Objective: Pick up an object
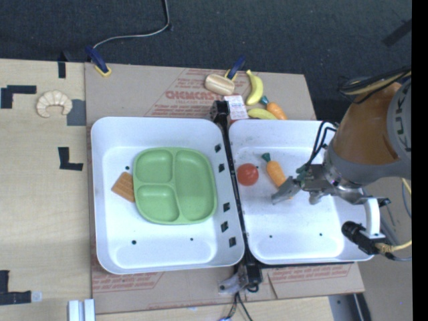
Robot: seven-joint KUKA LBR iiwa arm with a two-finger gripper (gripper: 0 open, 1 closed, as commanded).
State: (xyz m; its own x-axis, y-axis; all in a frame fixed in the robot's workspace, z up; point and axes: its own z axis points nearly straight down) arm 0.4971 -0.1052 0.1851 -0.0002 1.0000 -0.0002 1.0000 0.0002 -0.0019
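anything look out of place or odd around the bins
Yes: several toy foods lie outside the bins. A croissant sits far left on the bench, and a bread roll, bananas and a carrot crowd the cardboard behind the right bin.

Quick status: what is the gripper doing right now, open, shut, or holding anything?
Gripper: open, fingers spread, holding nothing; it sits low in the right white bin, just beside the small orange toy carrot and near the red toy tomato.
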